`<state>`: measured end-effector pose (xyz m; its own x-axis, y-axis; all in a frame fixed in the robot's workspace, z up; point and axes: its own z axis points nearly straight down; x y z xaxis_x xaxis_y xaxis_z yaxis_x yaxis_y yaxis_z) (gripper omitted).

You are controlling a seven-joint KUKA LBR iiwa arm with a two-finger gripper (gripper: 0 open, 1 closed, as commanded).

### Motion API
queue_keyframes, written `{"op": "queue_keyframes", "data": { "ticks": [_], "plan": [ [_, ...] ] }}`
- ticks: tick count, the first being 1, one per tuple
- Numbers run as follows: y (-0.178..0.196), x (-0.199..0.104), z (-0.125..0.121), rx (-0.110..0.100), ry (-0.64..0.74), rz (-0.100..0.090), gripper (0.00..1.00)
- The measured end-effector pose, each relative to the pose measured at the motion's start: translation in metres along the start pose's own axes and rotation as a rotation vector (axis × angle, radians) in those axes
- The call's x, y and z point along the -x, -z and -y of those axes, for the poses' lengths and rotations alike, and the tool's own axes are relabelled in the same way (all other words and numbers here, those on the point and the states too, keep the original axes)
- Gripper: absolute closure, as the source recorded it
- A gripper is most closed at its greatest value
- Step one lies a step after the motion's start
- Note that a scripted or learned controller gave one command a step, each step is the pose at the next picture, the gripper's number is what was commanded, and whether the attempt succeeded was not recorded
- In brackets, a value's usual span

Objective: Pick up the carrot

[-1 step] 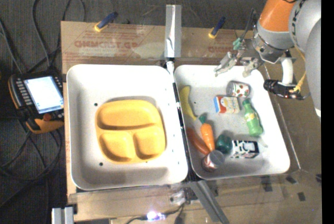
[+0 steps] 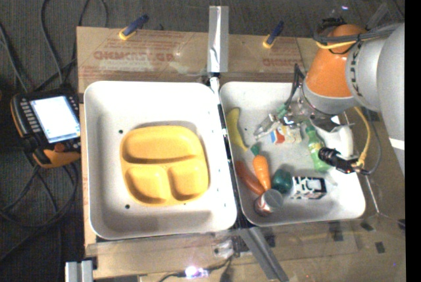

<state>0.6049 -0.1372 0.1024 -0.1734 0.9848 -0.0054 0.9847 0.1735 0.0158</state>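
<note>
Carrot (image 2: 262, 171): a short orange carrot with a green top, lying in the right bin (image 2: 355, 205) toward its left side, tip pointing to the front edge.
Front neighbours: a metal can (image 2: 265, 202) lies just beyond the carrot's tip; a teal object (image 2: 282, 179) sits just beside the carrot on its right; a black and white box (image 2: 308, 187) lies further right.
Left neighbour: a reddish-brown sausage-shaped item (image 2: 247, 176) lies alongside the carrot, touching or nearly so.
Further back: a yellow banana (image 2: 234, 127) lies along the bin's left wall, behind the carrot's green end.
Left bin (image 2: 99, 142): holds a yellow divided tray (image 2: 164, 162), well apart from the work.
Gripper (image 2: 271, 124): hanging over the back half of the right bin among small packets, behind and slightly right of the carrot, not touching it.
Fingers: they look spread apart and grasp nothing, though clutter behind them blurs the outline.
Arm (image 2: 335, 73): grey with an orange band, reaching in from the right.
Step in hand: bringing the gripper over the carrot.
Doing it well: I would centre over the carrot's thick middle, turn the fingers across its width, and come straight down so that neither finger catches the reddish-brown item or the teal object.
</note>
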Motion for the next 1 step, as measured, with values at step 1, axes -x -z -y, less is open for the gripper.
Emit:
{"op": "queue_keyframes", "data": {
  "ticks": [1],
  "plan": [
    [-0.0108,0.0505,-0.0370,-0.020,-0.208,-0.006,0.00]
  ]
}}
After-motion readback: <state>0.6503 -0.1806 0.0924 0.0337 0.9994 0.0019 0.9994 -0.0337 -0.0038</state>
